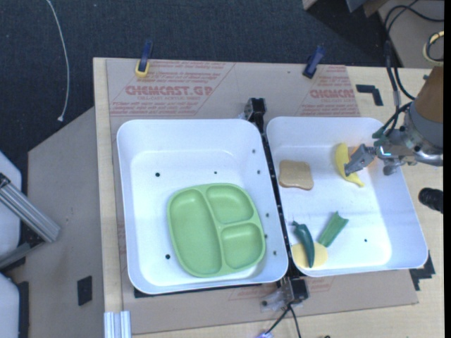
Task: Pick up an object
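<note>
A: While the claw [361, 158] hovers low in the right bin [394, 259], has it picked anything up?

B: Not that I can confirm. It sits right against the yellow banana [344, 164] by the bin's far side, and I cannot tell its opening.

A: So what remains?

B: Gripping and lifting, I'd judge. The tan bread slice [296, 175] lies nearby.

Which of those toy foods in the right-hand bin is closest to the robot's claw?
The yellow banana, right beside the gripper; the bread slice and the green pieces lie farther off.
</note>
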`<state>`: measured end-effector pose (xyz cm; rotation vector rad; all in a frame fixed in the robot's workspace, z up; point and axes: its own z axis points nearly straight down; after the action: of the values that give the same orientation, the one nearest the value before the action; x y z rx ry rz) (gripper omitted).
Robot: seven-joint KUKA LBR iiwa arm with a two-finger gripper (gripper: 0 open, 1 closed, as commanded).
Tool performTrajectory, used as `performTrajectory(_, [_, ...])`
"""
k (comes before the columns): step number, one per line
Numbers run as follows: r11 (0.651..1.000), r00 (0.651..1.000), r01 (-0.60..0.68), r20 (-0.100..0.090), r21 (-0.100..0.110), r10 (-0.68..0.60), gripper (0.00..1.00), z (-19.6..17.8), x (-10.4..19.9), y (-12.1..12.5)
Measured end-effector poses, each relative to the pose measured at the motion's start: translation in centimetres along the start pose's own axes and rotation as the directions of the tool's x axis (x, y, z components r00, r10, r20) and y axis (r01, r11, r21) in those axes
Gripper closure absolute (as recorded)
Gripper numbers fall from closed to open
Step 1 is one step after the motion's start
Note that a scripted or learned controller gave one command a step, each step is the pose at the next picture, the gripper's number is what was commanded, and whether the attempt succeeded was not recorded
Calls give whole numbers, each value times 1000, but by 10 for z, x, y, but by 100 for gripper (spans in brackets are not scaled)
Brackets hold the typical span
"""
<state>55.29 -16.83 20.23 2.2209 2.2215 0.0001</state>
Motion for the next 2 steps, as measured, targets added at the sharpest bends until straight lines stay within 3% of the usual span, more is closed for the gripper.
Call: performTrajectory(2, [1000, 1000, -1, -3, 8, 1, 0, 112, 2, 6])
